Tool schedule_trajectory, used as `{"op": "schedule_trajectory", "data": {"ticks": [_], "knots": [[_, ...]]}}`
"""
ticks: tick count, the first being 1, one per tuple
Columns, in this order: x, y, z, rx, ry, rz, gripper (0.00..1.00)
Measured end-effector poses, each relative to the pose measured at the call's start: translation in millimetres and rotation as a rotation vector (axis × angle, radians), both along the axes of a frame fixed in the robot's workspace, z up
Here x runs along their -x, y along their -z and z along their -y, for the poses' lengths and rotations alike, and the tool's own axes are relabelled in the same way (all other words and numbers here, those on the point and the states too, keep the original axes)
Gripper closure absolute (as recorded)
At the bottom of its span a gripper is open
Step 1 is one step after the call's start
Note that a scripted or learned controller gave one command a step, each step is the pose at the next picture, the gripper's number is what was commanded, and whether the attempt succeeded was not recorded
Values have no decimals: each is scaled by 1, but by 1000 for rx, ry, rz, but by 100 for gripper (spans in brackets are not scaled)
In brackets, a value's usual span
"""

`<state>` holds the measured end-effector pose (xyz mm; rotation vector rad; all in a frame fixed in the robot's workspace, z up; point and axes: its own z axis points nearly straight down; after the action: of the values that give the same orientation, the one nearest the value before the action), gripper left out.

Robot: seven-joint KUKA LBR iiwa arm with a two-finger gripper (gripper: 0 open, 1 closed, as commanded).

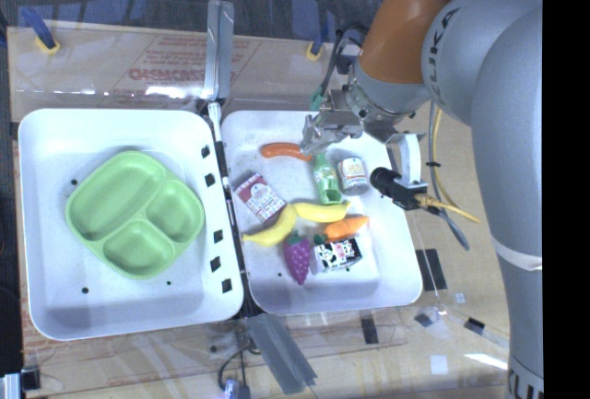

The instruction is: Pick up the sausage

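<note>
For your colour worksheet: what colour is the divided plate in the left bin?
Light green; the divided plate shows best in the camera view.

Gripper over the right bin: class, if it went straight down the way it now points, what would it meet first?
Most likely the sausage. The gripper hangs just above its right end, pointing down into the right bin. Depth is hard to judge from this slanted view, so it could instead land on bare bin floor beside it.

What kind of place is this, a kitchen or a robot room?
Probably a robot test lab, not a kitchen: a big grey arm reaches over two white bins, and the banana and sausage look like toys.
</note>
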<state>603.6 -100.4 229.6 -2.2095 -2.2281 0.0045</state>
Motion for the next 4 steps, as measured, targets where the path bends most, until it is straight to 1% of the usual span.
{"op": "schedule_trajectory", "data": {"ticks": [1, 2, 3, 4], "knots": [[0, 0, 0, 0, 0, 0, 0], [-32, 130, 20, 1, 39, 0, 0], [-33, 119, 19, 1, 35, 0, 100], [-33, 119, 20, 1, 35, 0, 0]]}}
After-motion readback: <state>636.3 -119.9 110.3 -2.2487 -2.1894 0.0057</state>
